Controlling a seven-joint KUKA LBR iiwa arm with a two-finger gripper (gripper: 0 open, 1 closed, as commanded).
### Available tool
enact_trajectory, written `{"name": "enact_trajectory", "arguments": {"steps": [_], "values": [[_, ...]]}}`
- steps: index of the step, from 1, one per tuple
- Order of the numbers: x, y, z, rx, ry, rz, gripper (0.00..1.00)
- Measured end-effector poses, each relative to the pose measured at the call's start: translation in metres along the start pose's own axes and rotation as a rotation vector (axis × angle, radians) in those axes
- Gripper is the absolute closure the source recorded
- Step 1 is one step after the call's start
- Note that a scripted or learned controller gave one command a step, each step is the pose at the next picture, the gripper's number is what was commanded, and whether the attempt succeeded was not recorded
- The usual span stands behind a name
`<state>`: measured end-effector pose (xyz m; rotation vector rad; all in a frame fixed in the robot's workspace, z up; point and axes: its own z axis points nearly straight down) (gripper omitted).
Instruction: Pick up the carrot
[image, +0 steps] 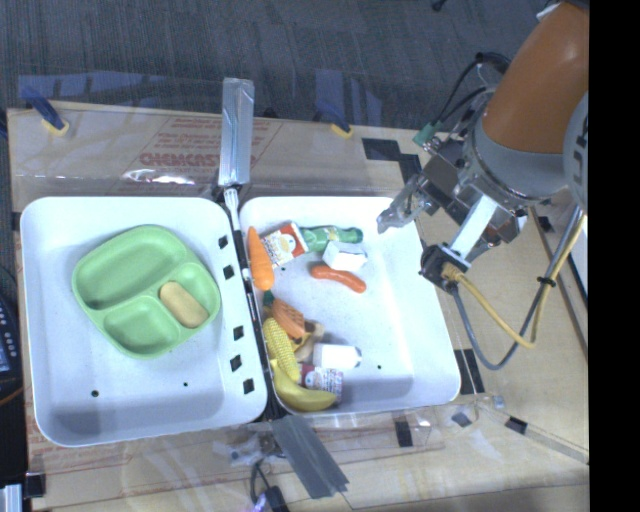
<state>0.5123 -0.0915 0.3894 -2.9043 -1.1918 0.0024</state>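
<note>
The carrot (260, 258) is a slim orange cone lying along the left wall of the right bin (425, 330), its thick end toward the far side. A small juice carton (285, 243) lies right beside it. My gripper (392, 214) hangs over the far right part of the same bin, well to the right of the carrot and apart from it. Nothing shows in its grasp.
The right bin also holds a red sausage (338, 277), a green bottle (332, 236), a white block (345, 258), corn (279, 345), a banana (300, 395) and an orange-brown item (289, 319). In the left bin a green divided plate (120, 270) carries a yellow potato (183, 303).
</note>
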Motion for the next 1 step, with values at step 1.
{"name": "enact_trajectory", "arguments": {"steps": [1], "values": [[0.0372, -0.0516, 0.0392, 0.002, -0.003, -0.066, 0.0]]}}
